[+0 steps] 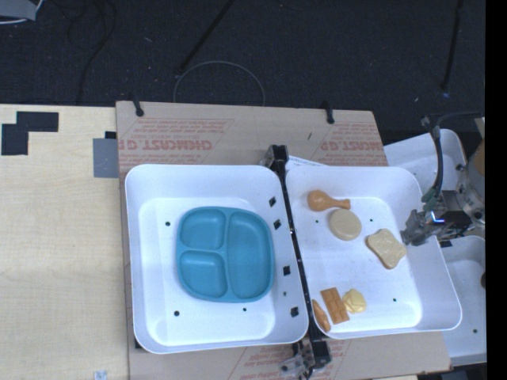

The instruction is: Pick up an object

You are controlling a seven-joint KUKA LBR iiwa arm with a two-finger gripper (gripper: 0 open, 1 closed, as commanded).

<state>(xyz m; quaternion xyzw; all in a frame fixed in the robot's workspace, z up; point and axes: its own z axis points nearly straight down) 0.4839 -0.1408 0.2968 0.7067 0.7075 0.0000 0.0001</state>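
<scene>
Tan toast-shaped toy slice [386,248], lying flat in the right-hand shallow white bin [432,311], near that bin's right wall and closest of the loose items to the arm. The grey two-finger gripper [413,233] sits at the bin's right rim, just beside the slice's right edge; whether its fingers are spread or pressed together cannot be told at this scale, and nothing is seen between them. Other contents of the same bin: an orange-brown toy drumstick [326,201] toward the far side; a round cream-coloured disc [345,226] just in front of it, near the toast slice but apart from it; and, near the front wall, a cluster of an orange-brown rectangular cracker piece [334,305], a narrow orange stick [320,315] to its left and a small yellow lump [354,301] touching its right side. The left-hand shallow white bin [150,319] holds a teal plastic plate with three compartments [225,254], roughly centred. Both bins rest on a brown cardboard sheet [238,137] with printed red lettering.
</scene>
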